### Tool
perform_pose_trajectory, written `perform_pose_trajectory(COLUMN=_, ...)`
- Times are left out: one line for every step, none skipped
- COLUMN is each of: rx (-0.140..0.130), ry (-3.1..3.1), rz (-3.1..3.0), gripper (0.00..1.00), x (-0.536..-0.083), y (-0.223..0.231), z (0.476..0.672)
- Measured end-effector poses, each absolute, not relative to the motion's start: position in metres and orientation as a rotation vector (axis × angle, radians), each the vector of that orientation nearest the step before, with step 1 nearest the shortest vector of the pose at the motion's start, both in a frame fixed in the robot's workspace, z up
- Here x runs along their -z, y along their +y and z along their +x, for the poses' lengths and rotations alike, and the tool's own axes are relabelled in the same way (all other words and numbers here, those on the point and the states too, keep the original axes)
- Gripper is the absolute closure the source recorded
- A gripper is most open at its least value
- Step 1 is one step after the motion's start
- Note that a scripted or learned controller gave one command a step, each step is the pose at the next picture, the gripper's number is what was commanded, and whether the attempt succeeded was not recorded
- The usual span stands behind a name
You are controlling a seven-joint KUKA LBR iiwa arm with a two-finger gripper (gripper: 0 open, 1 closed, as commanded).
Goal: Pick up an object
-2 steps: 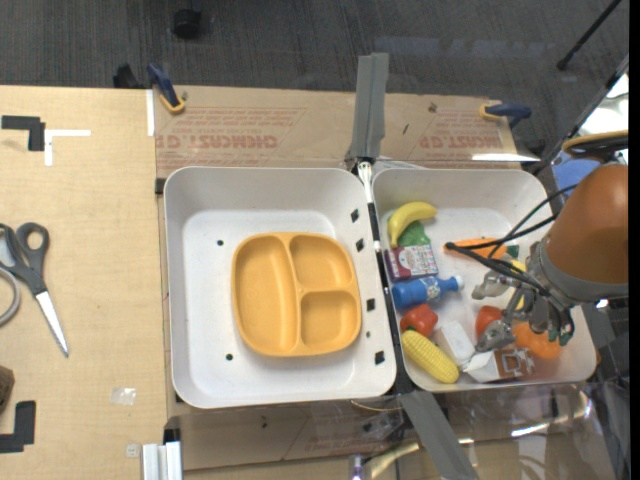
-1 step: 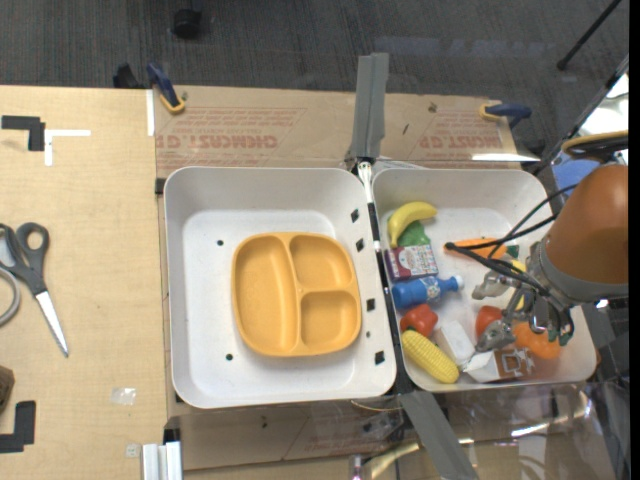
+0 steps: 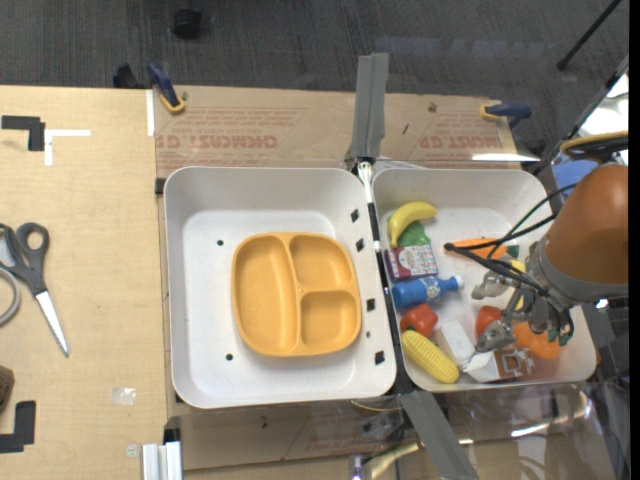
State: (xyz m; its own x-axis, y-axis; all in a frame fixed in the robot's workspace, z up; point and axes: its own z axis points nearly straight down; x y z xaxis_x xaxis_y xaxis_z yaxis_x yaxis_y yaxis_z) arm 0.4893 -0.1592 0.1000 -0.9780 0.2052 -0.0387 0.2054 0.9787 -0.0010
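The tool [image 3: 520, 313] hangs low over the right bin [image 3: 470, 196], near its right wall, among cluttered toys; whether it is released or clenched I cannot tell. Nearby lie a banana [image 3: 410, 216], a blue bottle [image 3: 425, 290], a corn cob [image 3: 430, 357] and a red pepper [image 3: 420, 319]. The left bin [image 3: 200, 268] holds a yellow divided plate [image 3: 297, 294]. Scissors [image 3: 38, 278] lie on the counter [image 3: 80, 218].

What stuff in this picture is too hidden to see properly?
- Gripper, camera view: the arm's wrist and cables cover it, so any grasp is unclear.
- Orange toy and red toy: partly under the gripper.
- Scissors: cut off by the left edge.
- Purple packet: label too small to read.
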Motion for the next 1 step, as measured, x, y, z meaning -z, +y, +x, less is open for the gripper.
perform_pose_trajectory(rx=0.003, ry=3.089, rz=0.314, gripper=0.00, x=-0.0997, y=-0.1630, z=0.4891)
